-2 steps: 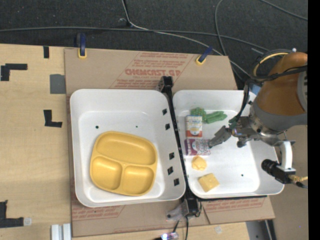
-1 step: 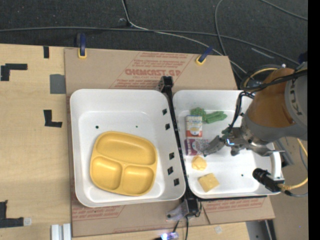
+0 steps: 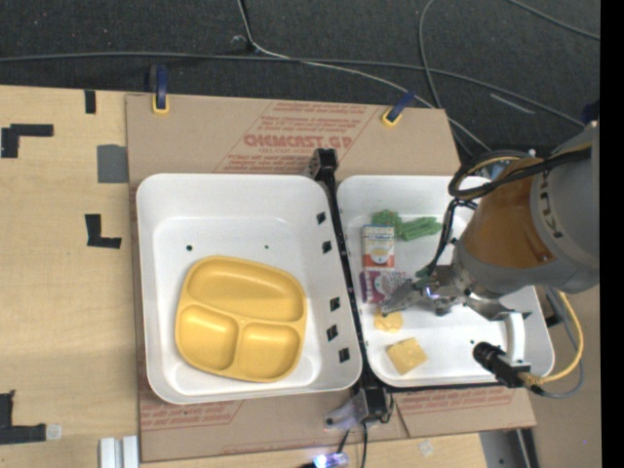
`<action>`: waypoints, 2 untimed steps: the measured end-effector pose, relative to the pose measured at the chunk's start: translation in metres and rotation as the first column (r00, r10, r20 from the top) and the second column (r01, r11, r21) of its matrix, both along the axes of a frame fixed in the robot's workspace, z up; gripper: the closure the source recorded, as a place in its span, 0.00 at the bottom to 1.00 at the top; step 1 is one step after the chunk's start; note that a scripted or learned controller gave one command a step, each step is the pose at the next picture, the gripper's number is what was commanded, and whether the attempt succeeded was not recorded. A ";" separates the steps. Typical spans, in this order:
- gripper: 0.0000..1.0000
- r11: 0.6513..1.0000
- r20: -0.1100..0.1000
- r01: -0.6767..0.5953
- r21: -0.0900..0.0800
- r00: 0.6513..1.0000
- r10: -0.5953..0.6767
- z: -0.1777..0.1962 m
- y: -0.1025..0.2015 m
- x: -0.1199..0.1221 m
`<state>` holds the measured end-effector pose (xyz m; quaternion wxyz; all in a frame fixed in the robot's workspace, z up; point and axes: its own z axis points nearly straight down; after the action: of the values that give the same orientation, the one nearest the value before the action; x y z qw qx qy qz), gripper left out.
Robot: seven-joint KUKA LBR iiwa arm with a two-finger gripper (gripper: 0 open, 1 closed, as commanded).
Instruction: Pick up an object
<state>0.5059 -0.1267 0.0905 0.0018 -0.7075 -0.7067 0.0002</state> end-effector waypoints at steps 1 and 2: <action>1.00 1.000 0.001 -0.004 0.003 1.000 0.004 0.013 0.002 0.001; 1.00 1.000 0.006 -0.002 -0.003 1.000 0.002 0.073 0.006 -0.003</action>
<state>0.5025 -0.1203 0.1639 -0.0012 -0.7066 -0.7076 -0.0008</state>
